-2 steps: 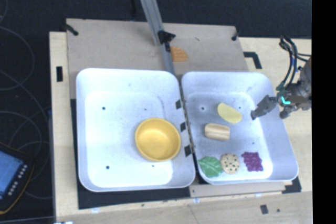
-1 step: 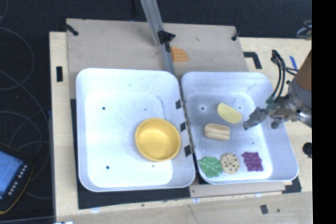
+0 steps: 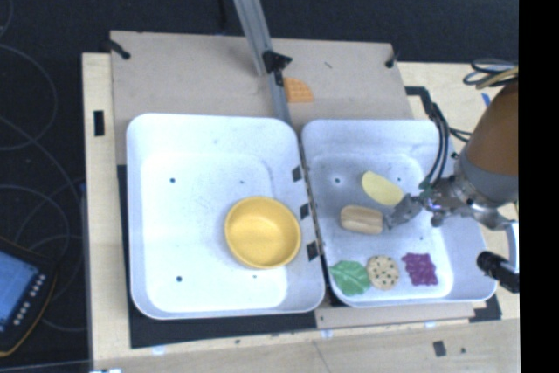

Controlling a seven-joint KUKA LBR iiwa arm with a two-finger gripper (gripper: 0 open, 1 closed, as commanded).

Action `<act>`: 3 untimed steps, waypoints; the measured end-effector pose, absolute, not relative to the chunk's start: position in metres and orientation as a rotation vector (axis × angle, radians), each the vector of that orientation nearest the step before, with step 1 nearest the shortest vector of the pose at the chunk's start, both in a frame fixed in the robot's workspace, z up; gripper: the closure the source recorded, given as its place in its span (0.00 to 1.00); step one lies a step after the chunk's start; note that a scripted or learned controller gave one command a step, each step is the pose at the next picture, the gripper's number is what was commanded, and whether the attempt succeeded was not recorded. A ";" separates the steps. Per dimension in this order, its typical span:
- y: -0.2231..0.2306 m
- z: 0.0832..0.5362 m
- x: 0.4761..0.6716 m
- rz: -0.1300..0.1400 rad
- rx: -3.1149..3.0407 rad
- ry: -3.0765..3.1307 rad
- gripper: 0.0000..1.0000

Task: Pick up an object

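In the right bin (image 3: 349, 135) lie a pale yellow lemon-like piece (image 3: 381, 186), a tan bread roll (image 3: 362, 219), a green leaf (image 3: 349, 276), a round cookie (image 3: 382, 272) and a purple grape bunch (image 3: 421, 268). My gripper (image 3: 403, 212) reaches in from the right and sits low over the bin, just right of the bread roll and below the yellow piece. Nothing shows between its fingers. A yellow bowl (image 3: 261, 231) rests in the left bin (image 3: 175, 153).
A slanted metal pole (image 3: 249, 4) rises behind the bins, with a small orange waffle-like piece (image 3: 298, 91) on the brown board by its base. Cables hang along the arm at the right. A tablet (image 3: 17, 293) lies at the lower left, off the bench.
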State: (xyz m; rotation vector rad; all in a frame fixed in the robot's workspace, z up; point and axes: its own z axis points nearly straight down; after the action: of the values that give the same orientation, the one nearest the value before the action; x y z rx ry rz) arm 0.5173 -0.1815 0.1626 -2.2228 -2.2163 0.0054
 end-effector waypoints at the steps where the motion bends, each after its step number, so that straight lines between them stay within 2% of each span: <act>1: -0.180 0.116 0.508 0.006 -2.221 -2.219 0.00; 2: -0.181 0.130 0.511 -0.005 -2.232 -2.217 1.00; 3: -0.174 0.177 0.516 -0.006 -2.222 -2.231 1.00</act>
State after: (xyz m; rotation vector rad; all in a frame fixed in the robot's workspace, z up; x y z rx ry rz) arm 0.5157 -0.1738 0.1773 -2.2215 -2.2309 -0.0058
